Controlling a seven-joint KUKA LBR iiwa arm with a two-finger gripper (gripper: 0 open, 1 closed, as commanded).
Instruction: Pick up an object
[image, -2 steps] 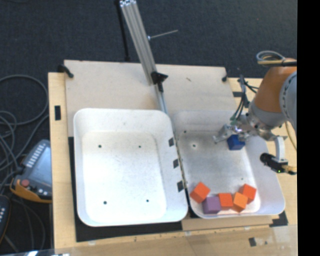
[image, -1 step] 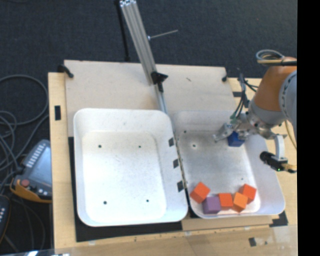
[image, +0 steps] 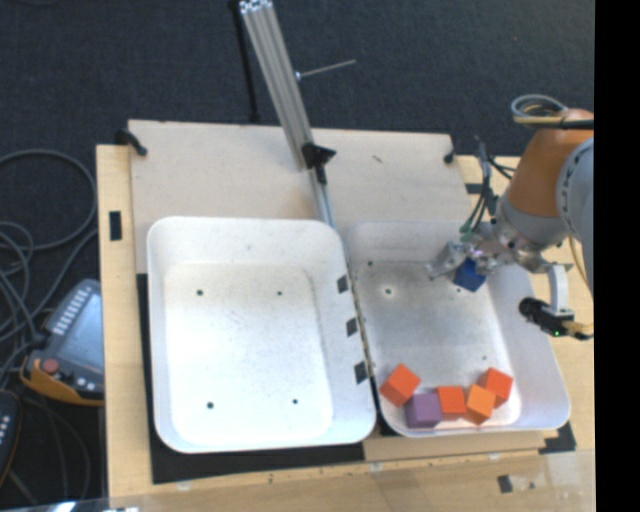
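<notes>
Reaching in from the right, the arm (image: 545, 190) hangs its pincer (image: 468, 268) clamped on a blue cube (image: 468, 276) above the right bin (image: 430, 320).

Both white bins (image: 250, 240) look like matt moulded plastic, speckled with fine dark flecks; the desk (image: 220, 165) beneath is pale, dull board like unvarnished wood; the slanted rail (image: 285, 85) is ribbed bare metal; the small cubes (image: 402, 384) have flat, unglossy faces; the floor (image: 100, 60) is dark rough carpet
</notes>
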